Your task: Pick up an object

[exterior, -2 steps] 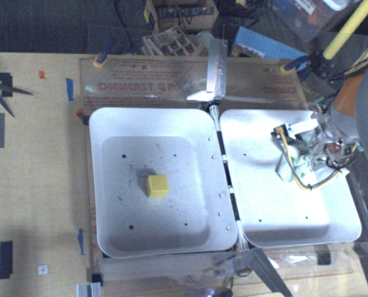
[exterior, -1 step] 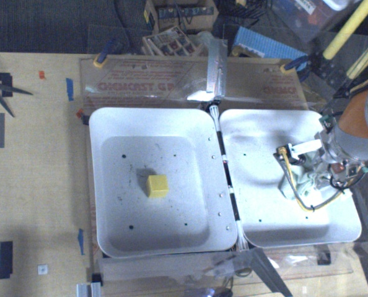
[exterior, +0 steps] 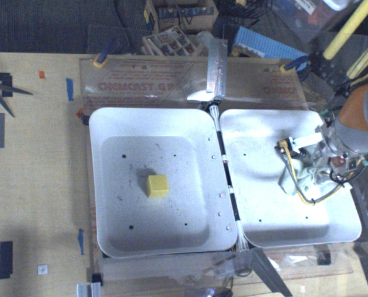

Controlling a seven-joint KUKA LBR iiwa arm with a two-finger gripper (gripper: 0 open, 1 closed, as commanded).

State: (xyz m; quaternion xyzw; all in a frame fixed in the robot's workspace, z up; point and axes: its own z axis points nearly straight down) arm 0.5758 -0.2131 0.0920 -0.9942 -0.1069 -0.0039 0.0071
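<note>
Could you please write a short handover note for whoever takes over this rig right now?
Hand: over the right bin, low near the bin floor; nothing visible between its fingers, and whether it is open or shut cannot be told from this view.
Object: one yellow block lies alone on the floor of the left bin, near its middle, apart from the hand.
Done: nothing picked up yet.
Left: move the arm across to the left bin, come down on the yellow block, grasp and lift it.
</note>
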